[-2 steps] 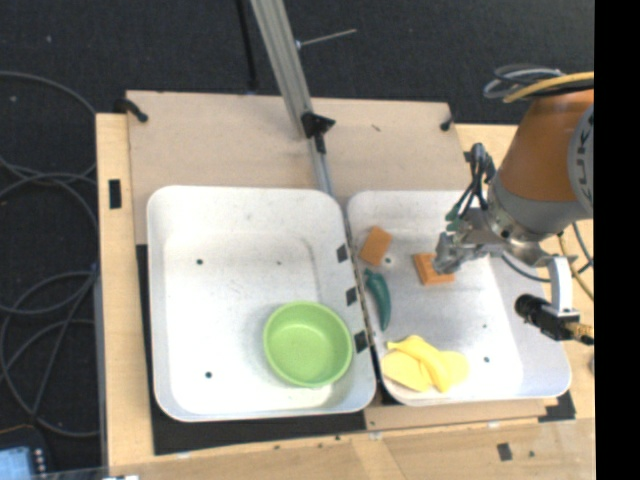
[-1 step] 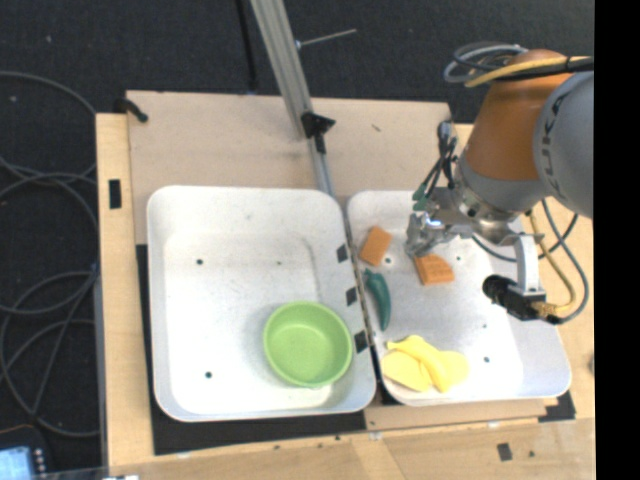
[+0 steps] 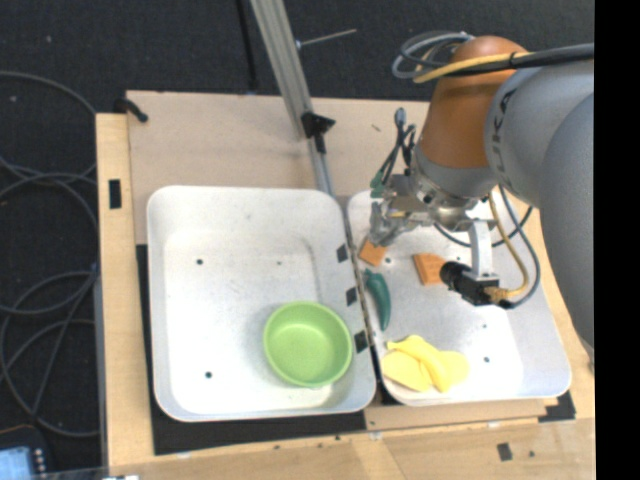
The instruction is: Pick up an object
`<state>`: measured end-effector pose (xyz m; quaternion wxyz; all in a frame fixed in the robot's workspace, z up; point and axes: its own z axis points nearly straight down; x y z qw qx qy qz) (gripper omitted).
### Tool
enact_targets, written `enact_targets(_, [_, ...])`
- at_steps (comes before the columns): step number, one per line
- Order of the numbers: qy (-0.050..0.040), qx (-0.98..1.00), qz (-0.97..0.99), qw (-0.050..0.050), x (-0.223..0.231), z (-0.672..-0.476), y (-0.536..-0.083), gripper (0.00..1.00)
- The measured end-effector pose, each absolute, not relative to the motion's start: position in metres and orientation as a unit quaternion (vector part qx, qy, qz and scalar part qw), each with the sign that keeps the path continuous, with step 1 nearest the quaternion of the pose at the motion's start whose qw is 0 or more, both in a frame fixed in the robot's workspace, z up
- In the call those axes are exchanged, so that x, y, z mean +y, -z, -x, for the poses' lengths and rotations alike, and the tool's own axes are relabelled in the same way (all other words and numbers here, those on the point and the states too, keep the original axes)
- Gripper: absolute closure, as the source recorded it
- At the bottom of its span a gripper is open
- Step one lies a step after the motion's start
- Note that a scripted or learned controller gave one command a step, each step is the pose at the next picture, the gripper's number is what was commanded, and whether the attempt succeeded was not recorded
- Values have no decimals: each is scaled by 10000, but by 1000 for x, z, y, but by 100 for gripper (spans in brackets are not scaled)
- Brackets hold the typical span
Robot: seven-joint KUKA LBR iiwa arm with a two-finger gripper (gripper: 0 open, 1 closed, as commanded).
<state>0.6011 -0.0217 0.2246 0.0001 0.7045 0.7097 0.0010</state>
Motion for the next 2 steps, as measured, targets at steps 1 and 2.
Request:
enact_targets(1, [-13, 7097, -7045, 3, 28, -627, -222, 100])
enact_targets(2, [-15, 7099, -7043, -1, 84, -638, -231, 100])
